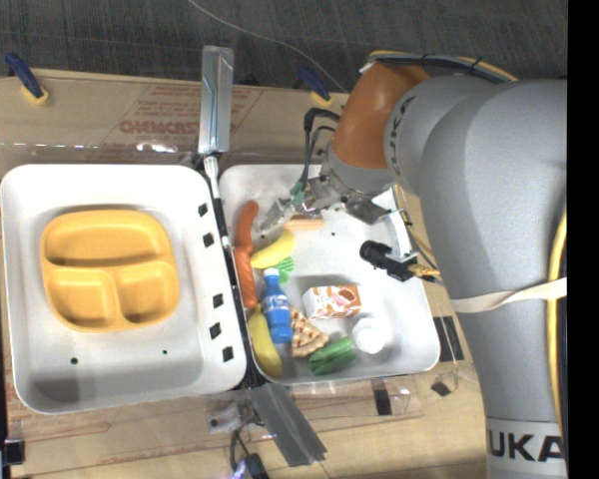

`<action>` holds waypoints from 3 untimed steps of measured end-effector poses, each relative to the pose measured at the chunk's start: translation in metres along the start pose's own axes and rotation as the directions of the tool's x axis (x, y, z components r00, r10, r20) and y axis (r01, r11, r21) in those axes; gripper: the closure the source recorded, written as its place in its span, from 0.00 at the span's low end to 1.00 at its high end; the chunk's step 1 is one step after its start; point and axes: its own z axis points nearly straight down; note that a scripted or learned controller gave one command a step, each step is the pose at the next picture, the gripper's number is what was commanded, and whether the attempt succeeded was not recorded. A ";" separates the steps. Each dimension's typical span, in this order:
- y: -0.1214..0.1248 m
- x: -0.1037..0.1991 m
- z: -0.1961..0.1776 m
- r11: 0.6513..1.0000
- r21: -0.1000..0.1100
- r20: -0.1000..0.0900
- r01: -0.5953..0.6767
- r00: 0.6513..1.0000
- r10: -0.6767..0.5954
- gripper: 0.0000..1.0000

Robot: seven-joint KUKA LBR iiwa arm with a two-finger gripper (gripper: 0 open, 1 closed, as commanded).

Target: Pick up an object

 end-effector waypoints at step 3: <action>-0.026 -0.017 0.003 0.997 0.008 -0.005 0.075 0.997 -0.075 0.00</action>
